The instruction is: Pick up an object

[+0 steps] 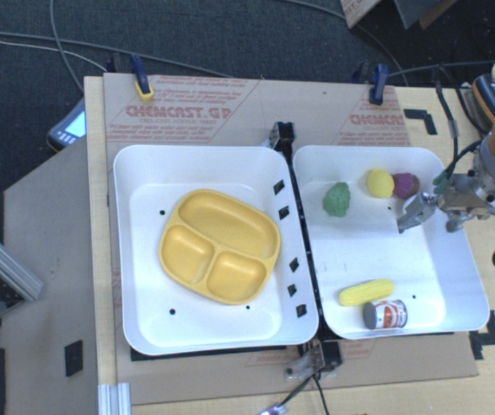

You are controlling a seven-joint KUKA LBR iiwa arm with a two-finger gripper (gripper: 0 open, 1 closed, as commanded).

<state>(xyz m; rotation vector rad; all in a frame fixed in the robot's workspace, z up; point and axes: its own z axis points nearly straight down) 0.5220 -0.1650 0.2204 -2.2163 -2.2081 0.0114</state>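
The right bin (377, 249) holds a green lumpy object (337, 199), a yellow ball (380, 182) touching a purple object (405, 184), a yellow corn-like piece (365, 293) and a small can (386, 315) lying on its side near the front rim. My gripper (431, 218) hangs over the right side of this bin, just right of and below the purple object. Its fingers (410, 215) stand open with nothing between them. The arm comes in from the right edge.
The left bin (143, 197) holds a yellow divided plate (219, 245). A black divider (292, 232) runs between the bins. Two clamps (142, 83) sit on the cardboard at the back, and cables trail behind the bench.
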